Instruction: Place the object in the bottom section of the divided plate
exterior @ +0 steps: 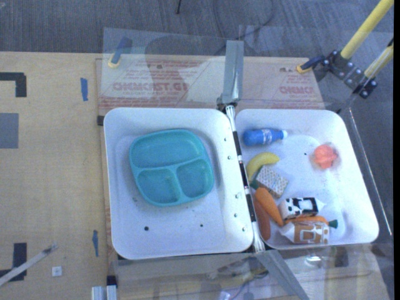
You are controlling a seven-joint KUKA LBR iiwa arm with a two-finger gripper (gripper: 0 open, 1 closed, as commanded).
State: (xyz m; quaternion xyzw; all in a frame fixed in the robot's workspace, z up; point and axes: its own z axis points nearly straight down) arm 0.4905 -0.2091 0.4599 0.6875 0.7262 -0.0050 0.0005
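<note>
Teal and waiting, the divided plate sits in the left bin, its one long section toward the far side and two smaller sections toward the near side. Over in the right bin the objects crowd together: a blue bottle lies at the far end, a banana just beside it, then a speckled sponge, a carrot, a black-and-white toy and an orange carton. An orange-pink ball rests apart from them.
</note>
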